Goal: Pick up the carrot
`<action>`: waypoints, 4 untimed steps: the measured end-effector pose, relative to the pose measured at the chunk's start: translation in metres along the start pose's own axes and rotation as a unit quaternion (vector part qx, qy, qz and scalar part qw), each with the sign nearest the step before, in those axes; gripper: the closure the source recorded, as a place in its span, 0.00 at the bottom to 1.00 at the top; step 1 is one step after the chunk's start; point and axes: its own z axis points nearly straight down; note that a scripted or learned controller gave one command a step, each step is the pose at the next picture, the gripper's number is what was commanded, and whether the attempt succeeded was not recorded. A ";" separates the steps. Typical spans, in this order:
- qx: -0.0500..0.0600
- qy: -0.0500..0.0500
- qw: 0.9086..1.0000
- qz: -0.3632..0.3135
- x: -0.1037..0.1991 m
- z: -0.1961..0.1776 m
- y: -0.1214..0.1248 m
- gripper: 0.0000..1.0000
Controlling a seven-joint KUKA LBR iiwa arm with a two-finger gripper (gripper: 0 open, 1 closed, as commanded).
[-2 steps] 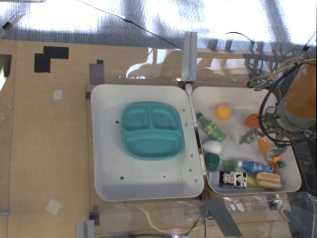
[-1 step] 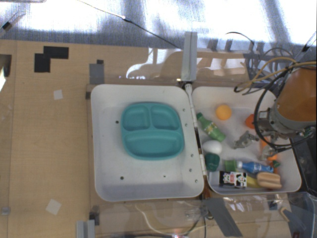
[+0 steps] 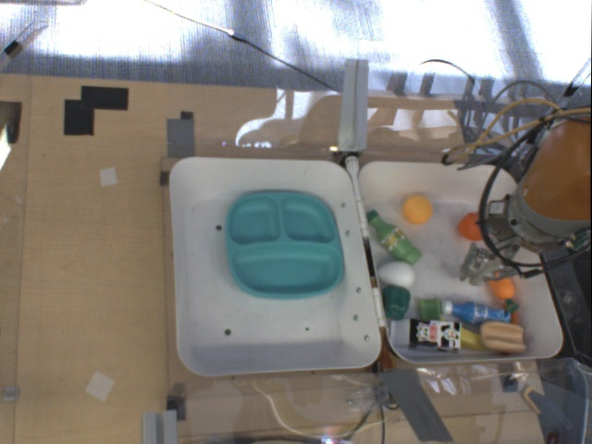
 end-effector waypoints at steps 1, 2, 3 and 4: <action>-0.001 0.000 1.000 0.000 0.000 0.000 0.000 0.00; 0.004 -0.002 1.000 0.000 -0.003 -0.012 -0.003 1.00; 0.004 -0.002 1.000 0.001 -0.003 -0.012 -0.002 0.00; -0.003 -0.002 0.999 -0.039 -0.008 0.012 -0.017 0.00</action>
